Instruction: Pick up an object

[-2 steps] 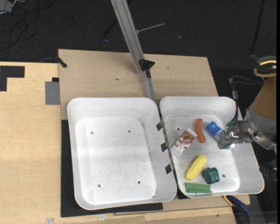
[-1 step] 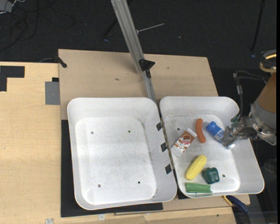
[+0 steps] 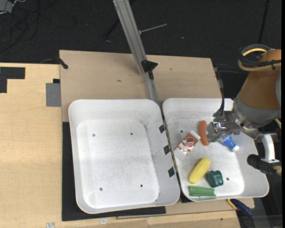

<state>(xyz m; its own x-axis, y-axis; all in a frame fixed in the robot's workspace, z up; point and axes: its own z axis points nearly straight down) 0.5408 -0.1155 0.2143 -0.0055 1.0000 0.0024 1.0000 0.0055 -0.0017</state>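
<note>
orange plastic toy, sausage-shaped: the hot dog (image 3: 204,132), lying in the right bin (image 3: 247,188), just left of the gripper (image 3: 220,129). probably light, rigid, smooth and rounded, so liable to roll or slip; best taken across its narrow middle. also by the hot dog: red-and-white packet (image 3: 187,144) just left-below, blue piece (image 3: 228,142) to its right, yellow corn (image 3: 199,169) below. gripper hangs over the blue piece; whether it is spread or pressed together, cannot tell.
</note>
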